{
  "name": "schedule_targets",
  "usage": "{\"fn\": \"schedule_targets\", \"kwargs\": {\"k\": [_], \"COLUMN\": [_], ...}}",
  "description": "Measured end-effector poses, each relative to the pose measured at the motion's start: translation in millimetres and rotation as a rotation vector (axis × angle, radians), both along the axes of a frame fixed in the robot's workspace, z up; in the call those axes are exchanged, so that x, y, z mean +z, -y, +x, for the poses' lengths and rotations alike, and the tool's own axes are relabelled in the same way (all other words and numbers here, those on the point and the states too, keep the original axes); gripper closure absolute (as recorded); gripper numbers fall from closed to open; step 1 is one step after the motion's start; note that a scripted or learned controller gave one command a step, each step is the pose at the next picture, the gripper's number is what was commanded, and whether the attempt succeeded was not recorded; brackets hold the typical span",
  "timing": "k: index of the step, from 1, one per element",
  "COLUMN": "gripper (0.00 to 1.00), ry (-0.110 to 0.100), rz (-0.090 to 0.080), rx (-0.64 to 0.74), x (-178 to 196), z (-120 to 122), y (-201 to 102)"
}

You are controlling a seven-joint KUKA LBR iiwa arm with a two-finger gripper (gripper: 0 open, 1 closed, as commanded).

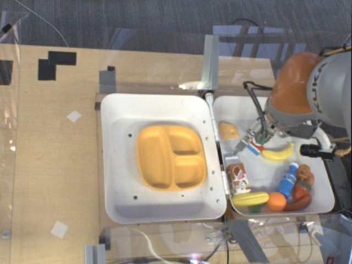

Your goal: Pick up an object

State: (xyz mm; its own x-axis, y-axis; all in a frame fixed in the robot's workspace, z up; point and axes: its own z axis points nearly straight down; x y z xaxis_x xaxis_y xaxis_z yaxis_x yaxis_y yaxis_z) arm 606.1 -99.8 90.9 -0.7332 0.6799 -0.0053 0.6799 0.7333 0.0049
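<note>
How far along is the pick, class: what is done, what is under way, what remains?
Done: the arm has reached over the right bin. Under way: the tool hangs low beside the banana; no object visibly sits in it. Left: grasping and lifting something; the carton and blue bottle lie untouched.

Wooden bench bears two white bins, perhaps touching.

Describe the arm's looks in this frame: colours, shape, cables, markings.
The arm is bulky and rounded, with grey casing, a wide orange band above the wrist and dark lettering on the grey shell. Black cables loop along its left side toward the small metal gripper, which has red and green parts.
</note>
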Motion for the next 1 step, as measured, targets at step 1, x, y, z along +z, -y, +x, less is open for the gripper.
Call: {"fn": "schedule_targets", "kwargs": {"k": [1], "gripper": [0.0], "ry": [0.0], "rz": [0.0], "rx": [0.0], "x": [0.0], "z": [0.0], "y": [0.0]}}
